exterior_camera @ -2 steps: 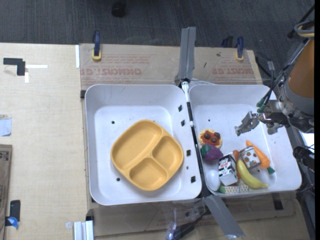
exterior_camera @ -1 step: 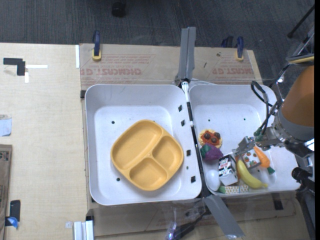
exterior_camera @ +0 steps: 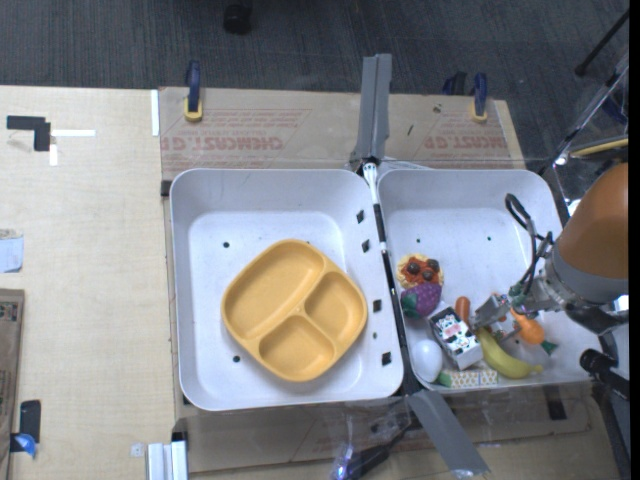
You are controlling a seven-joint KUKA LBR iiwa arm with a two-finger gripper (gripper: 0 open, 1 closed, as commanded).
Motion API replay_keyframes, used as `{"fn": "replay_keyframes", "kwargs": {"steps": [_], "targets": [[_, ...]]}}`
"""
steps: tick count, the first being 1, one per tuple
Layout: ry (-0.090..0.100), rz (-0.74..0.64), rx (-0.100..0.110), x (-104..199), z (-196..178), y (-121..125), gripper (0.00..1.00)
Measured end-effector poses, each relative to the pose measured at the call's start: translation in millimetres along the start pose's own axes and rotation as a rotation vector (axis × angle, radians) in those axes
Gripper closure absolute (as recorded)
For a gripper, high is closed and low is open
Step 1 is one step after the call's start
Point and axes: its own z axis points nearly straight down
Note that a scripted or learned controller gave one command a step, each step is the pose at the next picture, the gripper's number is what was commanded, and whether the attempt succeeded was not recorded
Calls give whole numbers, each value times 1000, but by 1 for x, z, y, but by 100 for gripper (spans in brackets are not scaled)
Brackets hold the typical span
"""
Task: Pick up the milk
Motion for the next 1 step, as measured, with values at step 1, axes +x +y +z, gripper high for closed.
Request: {"fn": "replay_keyframes", "kwargs": {"steps": [1], "targets": [[4, 117, -2, -43, -1, 43, 0]]}}
